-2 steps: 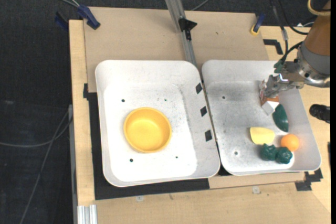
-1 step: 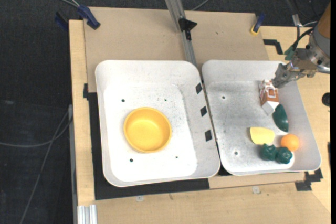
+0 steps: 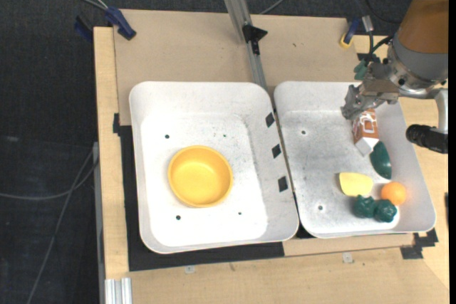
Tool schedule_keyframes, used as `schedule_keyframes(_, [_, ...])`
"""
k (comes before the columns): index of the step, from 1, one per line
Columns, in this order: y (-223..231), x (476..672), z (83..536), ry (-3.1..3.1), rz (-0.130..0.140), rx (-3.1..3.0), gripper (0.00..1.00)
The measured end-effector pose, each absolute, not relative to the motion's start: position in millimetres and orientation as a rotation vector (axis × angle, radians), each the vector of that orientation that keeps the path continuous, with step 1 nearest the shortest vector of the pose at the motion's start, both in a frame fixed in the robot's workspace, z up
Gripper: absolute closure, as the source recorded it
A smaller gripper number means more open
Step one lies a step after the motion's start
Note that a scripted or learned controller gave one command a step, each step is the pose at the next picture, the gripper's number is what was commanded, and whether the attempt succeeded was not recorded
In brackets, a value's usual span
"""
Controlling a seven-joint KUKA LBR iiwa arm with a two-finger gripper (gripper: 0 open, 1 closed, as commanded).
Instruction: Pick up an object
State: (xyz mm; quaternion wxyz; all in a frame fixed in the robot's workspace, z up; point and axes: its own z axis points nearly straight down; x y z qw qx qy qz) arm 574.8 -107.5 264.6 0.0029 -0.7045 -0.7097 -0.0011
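Nearest the camera, along the front wall of the right bin [image 3: 417, 221], sit a cluster of small things: a dark green lumpy toy [image 3: 375, 208], an orange ball [image 3: 393, 192] touching it, and a pale yellow wedge [image 3: 354, 184] just beside both. A little farther back lies a dark green oval piece [image 3: 381, 160], and touching its upper end is a small carton [image 3: 366, 132], brown and white, tilted on the bin floor.

That carton looks like the likeliest pick, since the gripper [image 3: 360, 104] hangs right over its top end. Whether the fingers are spread or closed on anything cannot be told from this angle; the metal parts overlap the carton's top, and no clear pinch shows. My reading is that the grasp step is in hand, with the lift not yet done. A good next move would need the fingers squarely either side of the carton's narrow body, then a straight rise, watching that the oval piece leaning against it is not dragged along.

Reaching in from the right, the arm [image 3: 426, 18] stands nearly upright over the bin's far right corner, its orange band above the grey wrist and its tool pointing down and slightly toward the left.

Well apart, in the left bin [image 3: 153, 100], a yellow bowl [image 3: 200, 176] rests upright.
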Motion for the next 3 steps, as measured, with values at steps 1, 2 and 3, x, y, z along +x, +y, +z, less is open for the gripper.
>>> schedule_keyframes(1, [-50, 582.6, 251, -2.218, 0.006, -2.209, 1.0])
schedule_keyframes(2, [7, 593.8, 254, -2.226, -0.002, -2.215, 1.0])
schedule_keyframes(3, [63, 590.9, 237, -2.219, 0.01, -2.207, 1.0])
